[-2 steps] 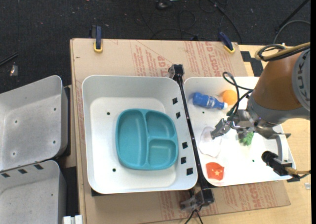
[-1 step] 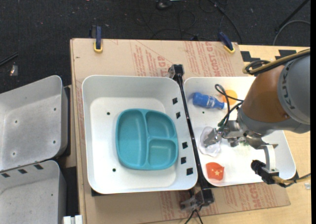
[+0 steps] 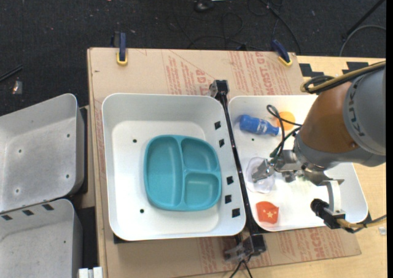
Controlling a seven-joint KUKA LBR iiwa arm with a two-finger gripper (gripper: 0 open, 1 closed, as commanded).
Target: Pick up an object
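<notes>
The right bin (image 3: pixel 355 202) holds a blue bottle-shaped object (image 3: pixel 258 125) at its far left. A small orange object (image 3: pixel 287 116) lies just right of the bottle. A red piece with a pale mark (image 3: pixel 268 212) lies near the front edge. A clear plastic cup-like object (image 3: pixel 253 166) rests at the bin's left side. My gripper (image 3: pixel 269 171) is down in the right bin, right at the clear object. The wrist and grey-orange arm (image 3: pixel 334 126) above it hide the bin's middle. Whether the clear object sits inside the gripper is unclear.
The left bin (image 3: pixel 123 124) holds a teal divided plate (image 3: pixel 182 172). A black divider (image 3: pixel 233 160) runs between the two bins. A black cable with a clip (image 3: pixel 325 209) hangs from the wrist near the right bin's front corner. White lids (image 3: pixel 37 148) lie off the bench to the left.
</notes>
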